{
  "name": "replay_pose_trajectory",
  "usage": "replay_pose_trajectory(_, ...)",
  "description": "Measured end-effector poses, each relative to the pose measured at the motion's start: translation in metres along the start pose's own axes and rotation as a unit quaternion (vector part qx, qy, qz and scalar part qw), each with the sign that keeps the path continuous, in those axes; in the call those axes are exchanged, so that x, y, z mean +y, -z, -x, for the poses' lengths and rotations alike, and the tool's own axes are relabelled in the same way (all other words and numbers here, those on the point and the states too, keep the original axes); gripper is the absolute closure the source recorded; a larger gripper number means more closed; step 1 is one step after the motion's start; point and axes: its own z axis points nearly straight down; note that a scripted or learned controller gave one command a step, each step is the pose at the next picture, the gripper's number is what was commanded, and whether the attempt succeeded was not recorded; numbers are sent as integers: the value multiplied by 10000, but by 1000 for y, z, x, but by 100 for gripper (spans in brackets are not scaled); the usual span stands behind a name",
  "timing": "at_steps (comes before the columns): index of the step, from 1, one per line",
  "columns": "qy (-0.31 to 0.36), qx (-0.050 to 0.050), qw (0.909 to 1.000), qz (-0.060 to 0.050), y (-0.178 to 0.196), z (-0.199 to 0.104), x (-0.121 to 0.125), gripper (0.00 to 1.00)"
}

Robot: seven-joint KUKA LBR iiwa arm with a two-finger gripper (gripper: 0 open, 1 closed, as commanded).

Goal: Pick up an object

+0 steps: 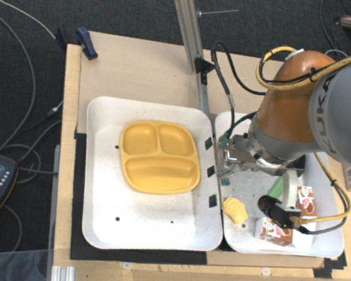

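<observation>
Arm (318, 102) low, wrist bent down

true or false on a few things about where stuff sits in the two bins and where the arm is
1. The yellow divided plate lies in the left bin. True.
2. The plate has two compartments. False: it has three, two small ones above one long one.
3. The small yellow object lies in the right bin, near its left edge. True.
4. The arm hangs over the left bin. False: it is over the right bin.
5. The small yellow object rests on the plate. False: it lies apart from the plate, in the other bin.
</observation>
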Motion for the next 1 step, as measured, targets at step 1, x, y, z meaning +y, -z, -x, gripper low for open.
replay_pose_trajectory(1, -11, -4, 10000, 1, -3, -46, 3, 100)
